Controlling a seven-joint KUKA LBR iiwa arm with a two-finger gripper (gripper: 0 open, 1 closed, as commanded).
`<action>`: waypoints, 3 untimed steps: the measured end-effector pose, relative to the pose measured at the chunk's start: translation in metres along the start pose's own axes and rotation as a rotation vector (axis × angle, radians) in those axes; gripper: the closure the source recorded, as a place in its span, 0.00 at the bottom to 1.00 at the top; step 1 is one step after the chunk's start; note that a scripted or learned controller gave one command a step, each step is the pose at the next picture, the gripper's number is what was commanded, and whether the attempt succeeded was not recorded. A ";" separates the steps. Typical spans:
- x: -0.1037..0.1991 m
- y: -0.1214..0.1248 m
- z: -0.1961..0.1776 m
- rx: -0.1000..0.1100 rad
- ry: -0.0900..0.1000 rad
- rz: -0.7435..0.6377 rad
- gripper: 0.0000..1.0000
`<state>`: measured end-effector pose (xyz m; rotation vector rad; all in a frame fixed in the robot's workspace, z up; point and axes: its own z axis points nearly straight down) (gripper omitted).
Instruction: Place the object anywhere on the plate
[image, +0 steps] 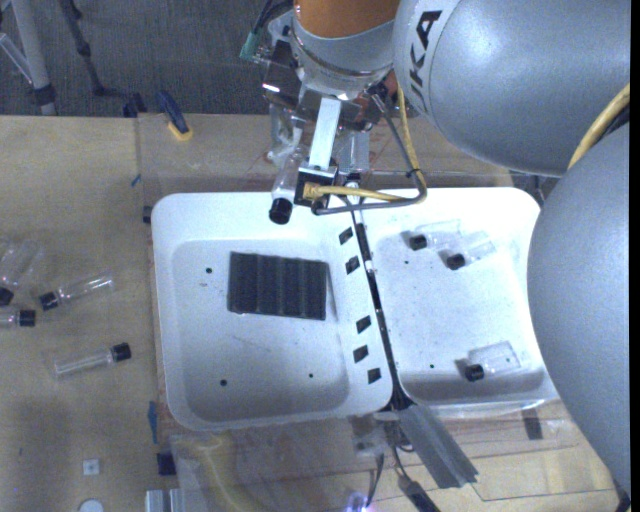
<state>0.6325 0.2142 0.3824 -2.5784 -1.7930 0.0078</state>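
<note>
A dark ribbed rectangular plate (278, 286) lies flat on the floor of the left bin (190, 390). Three clear vials with black caps rest in the right bin (520, 215): two near its far side (418, 240) (462, 256) and one near its front (490, 360). My gripper (290, 150) hangs under the orange-banded wrist, over the far rim of the left bin, behind the plate and to the left of the vials. I see nothing held in it.
Several more clear vials (90, 358) lie loose on the wooden bench left of the bins. A black divider strip (372, 300) runs between the two bins. The large grey arm covers the upper right.
</note>
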 end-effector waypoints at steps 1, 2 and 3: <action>0.024 0.027 0.010 -0.005 0.005 0.270 1.00; 0.017 0.019 0.030 -0.003 0.007 0.864 1.00; -0.009 -0.050 -0.009 -0.004 0.006 0.993 1.00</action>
